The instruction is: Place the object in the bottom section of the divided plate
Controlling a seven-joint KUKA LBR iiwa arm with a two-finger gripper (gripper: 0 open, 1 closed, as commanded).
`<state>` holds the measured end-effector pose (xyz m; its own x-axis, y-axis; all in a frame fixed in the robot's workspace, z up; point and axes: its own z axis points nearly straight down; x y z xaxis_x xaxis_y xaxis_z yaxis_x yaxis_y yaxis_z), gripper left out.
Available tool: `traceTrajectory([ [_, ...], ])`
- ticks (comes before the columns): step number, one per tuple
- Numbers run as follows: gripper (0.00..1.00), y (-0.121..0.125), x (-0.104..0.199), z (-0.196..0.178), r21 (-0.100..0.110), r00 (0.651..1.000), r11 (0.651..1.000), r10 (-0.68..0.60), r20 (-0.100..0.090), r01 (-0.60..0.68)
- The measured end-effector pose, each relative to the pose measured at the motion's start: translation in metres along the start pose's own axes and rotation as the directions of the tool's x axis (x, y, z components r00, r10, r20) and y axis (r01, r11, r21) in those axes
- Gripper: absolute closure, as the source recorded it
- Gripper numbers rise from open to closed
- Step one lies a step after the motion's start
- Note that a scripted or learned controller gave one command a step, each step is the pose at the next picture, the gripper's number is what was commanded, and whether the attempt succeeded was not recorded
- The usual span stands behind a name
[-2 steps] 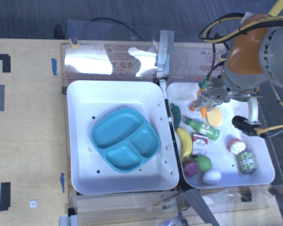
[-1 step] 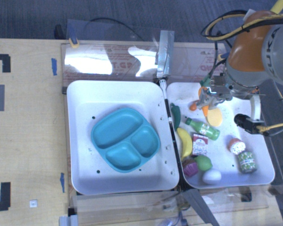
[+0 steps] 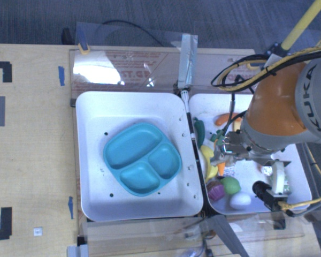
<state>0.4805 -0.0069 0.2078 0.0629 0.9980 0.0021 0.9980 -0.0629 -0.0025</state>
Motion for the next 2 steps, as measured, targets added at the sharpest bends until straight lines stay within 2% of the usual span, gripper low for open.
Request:
traceTrajectory([
  [1,1.00,0.0497,0.0940,0.0142,0.000,1.000,1.000,0.007,0.001,-0.007],
  [2,0.00,0.0505,0.0913,0.0134,-0.002,1.000,1.000,0.012,0.002,-0.012],
])
